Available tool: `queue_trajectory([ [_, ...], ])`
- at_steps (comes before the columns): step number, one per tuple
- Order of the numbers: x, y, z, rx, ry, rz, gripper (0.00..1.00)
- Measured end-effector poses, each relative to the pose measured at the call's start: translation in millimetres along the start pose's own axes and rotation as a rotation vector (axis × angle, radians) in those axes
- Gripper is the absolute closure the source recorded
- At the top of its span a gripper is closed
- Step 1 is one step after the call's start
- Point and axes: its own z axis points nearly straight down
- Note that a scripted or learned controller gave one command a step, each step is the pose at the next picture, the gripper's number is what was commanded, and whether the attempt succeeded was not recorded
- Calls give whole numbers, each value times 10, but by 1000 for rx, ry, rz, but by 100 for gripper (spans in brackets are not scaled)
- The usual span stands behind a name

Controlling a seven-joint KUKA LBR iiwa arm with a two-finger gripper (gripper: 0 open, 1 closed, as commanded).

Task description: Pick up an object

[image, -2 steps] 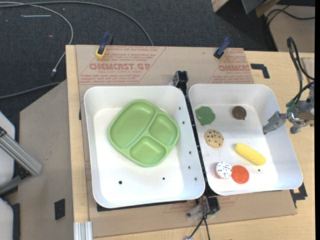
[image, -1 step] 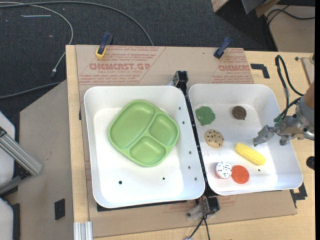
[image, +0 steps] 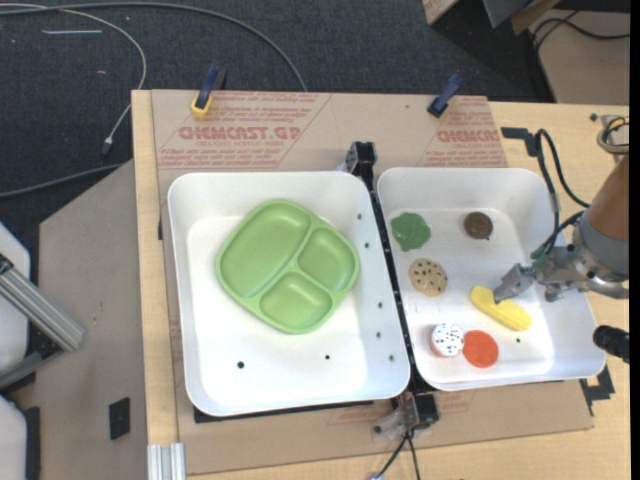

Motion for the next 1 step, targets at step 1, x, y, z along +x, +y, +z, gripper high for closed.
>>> queue_trajectory([
  [1, -5, 12, -134, -6, -2, 0, 100],
])
